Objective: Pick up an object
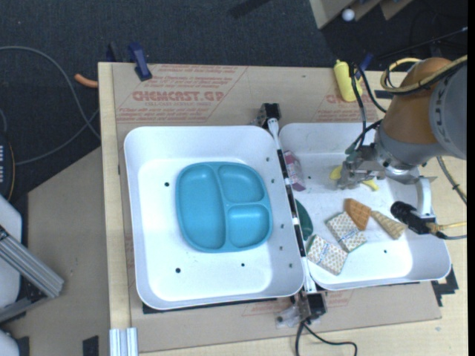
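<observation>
White right bin (415, 269), fingers (355, 170) low near back wall, grip unclear, front corner open.

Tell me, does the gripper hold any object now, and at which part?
It cannot be told: the gripper is low in the right bin near a yellow object.

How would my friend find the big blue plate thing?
Look in the left white bin. The blue plate lies in its middle, alone, split into three compartments. The small patterned packets all sit in the right bin instead.
</observation>
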{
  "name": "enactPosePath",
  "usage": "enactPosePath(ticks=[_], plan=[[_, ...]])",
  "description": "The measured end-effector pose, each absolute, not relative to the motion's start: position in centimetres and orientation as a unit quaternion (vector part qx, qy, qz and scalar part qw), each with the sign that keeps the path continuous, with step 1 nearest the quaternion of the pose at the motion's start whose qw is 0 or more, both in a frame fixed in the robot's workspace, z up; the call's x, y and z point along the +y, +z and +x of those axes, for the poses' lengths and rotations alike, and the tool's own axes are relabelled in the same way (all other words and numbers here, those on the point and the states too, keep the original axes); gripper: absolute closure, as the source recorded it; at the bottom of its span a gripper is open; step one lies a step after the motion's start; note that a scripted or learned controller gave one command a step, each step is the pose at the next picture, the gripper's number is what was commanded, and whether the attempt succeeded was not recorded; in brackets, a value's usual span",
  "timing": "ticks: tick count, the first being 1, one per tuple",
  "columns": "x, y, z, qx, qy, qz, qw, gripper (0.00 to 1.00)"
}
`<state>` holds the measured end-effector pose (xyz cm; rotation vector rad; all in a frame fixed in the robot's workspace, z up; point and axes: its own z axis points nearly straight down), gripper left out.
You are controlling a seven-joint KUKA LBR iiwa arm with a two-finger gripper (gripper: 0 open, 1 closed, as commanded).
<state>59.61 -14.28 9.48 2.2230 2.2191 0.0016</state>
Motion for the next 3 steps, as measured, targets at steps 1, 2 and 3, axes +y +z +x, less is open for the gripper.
enactPosePath(ticks=[1, 2, 3], plan=[[-14.3, 9.5, 59.6, 0.706, 0.0005, 0.708, 0.0, 0.0], [-16.9, 13.9, 66.7, 0.708, 0.0006, 0.707, 0.002, 0.0], [-13.6, 8.4, 62.6, 0.707, -0.0007, 0.707, -0.002, 0.0]])
